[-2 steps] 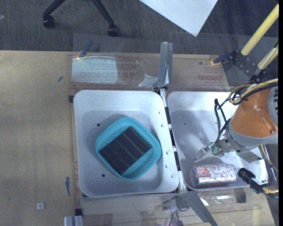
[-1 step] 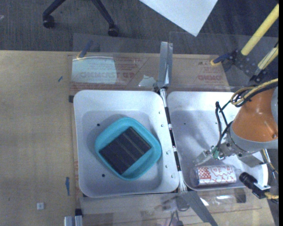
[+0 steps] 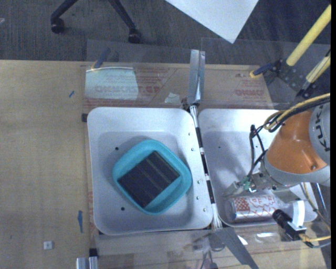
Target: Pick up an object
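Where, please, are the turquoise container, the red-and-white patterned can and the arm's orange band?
turquoise container (image 3: 178, 167): camera view, on its right rim, left bin.
red-and-white patterned can (image 3: 255, 205): camera view, mid-side of the lying can, right bin.
orange band (image 3: 294, 142): camera view, middle of the band.

- A light wooden bench top (image 3: 37, 157) fills most of the scene, seen from above at a slant.
- Beyond its far edge lies dark grey carpet (image 3: 157, 21).
- On the carpet, at the top left, stand the black legs and castors of an office chair (image 3: 94, 16).
- A white sheet or board (image 3: 215, 16) lies angled at the top centre.
- Clear plastic panels (image 3: 131, 81) stand along the back of the bench, catching soft reflections.
- Small blue tape marks (image 3: 80, 220) dot the wood on the left.
- Lighting is even and indoor.
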You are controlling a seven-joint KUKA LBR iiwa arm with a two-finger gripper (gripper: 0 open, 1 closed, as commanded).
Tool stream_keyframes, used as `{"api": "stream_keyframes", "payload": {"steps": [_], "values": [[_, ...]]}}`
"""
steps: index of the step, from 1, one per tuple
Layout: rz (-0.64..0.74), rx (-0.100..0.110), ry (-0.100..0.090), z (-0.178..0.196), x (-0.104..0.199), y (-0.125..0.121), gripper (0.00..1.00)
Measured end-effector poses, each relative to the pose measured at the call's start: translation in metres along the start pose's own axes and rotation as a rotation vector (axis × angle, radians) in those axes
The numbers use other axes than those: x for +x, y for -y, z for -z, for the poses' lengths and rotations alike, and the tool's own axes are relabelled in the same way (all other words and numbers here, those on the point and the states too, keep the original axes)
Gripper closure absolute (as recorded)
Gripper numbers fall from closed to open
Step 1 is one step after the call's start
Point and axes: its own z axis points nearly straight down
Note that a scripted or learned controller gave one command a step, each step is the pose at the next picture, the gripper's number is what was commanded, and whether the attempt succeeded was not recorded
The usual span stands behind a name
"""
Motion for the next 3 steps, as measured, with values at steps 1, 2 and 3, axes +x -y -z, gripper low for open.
{"api": "stream_keyframes", "payload": {"steps": [1, 2, 3], "values": [[0.078, 0.004, 0.0, 0.096, 0.019, -0.005, 0.0], [0.071, 0.003, 0.001, 0.04, -0.01, 0.003, 0.0], [0.055, -0.004, 0.004, 0.0, -0.074, -0.017, 0.0]]}}
